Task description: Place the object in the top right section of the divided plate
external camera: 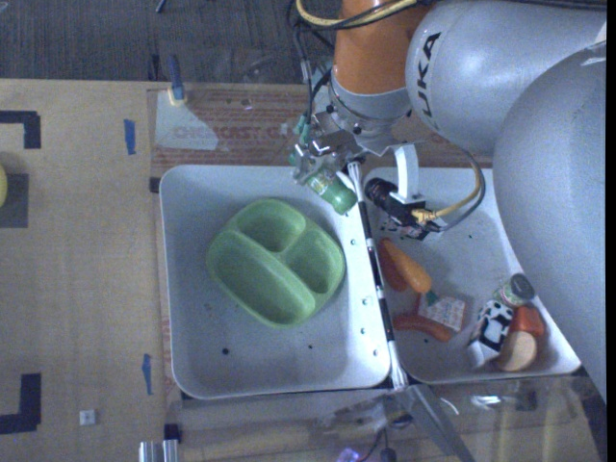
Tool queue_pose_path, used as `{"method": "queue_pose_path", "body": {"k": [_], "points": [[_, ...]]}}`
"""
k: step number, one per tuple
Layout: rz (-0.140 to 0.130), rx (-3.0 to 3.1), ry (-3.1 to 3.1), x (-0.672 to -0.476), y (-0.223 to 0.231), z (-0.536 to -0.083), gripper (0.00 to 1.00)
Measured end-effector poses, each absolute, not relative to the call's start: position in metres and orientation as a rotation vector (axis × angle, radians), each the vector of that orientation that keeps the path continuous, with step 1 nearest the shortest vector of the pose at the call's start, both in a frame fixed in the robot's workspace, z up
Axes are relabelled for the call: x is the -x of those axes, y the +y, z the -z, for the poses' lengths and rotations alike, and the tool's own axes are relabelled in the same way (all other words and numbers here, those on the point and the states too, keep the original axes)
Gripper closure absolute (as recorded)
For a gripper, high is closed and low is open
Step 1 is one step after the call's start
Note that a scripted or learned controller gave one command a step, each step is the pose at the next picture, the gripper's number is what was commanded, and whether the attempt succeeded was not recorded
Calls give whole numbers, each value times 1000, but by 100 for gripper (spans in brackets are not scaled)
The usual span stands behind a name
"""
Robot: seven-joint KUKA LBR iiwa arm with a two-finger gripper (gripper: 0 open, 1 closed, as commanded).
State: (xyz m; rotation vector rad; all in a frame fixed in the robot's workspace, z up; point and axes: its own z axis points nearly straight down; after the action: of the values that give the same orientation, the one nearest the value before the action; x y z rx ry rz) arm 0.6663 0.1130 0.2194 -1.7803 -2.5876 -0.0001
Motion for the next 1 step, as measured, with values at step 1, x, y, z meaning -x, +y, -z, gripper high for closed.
{"method": "queue_pose_path", "body": {"k": [1], "points": [[-2,2121,-2315,-653,112,-221,100]]}}
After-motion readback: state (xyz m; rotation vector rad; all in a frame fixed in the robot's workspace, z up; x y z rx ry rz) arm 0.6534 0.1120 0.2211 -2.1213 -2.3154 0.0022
